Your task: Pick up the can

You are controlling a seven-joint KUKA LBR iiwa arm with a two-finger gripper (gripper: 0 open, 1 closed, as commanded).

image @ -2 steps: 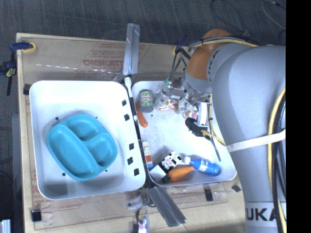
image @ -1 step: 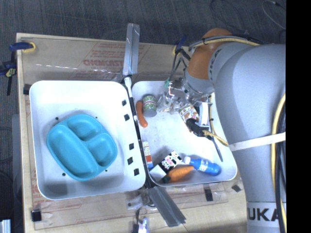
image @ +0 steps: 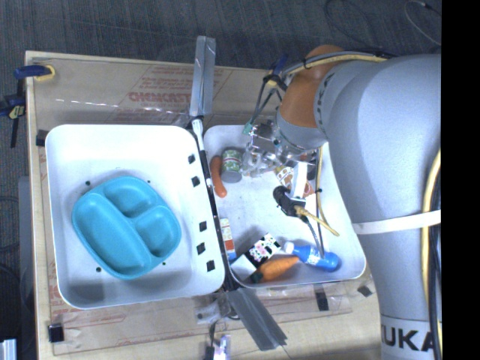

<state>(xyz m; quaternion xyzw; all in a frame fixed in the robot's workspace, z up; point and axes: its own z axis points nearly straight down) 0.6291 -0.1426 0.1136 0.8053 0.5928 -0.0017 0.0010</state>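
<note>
Bins: I count two white bins on the bench (image: 112, 96), side by side and both shallow with rounded corners; the left bin (image: 60, 163) and the right bin (image: 251, 216) meet at a shared divider.
Left bin contents: one blue plate (image: 126, 226), smooth plastic, rounded, split into three compartments. It lies flat.
Right bin contents: I count six loose things.
Can: one can (image: 231, 163), small and cylindrical with a greenish label, in the far left part of the right bin.
Sausage: one orange-red sausage shape (image: 218, 177), glossy, just beside the can, against the divider.
Tube: one small red-and-white tube (image: 225, 238), lying along the divider, nearer the front.
Carton: one black-and-white carton (image: 262, 250), boxy, near the front wall.
Carrot: one orange carrot (image: 281, 268), tapered, touching the carton at the front wall.
Bottle: one blue bottle (image: 321, 259), shiny, lying on its side beside the carrot.
Arm: one grey arm (image: 390, 163) with an orange band, over the right bin.
Pincer: the metal pincer (image: 256, 156) is low, just right of the can; I cannot tell whether it is spread or pressed together.
</note>
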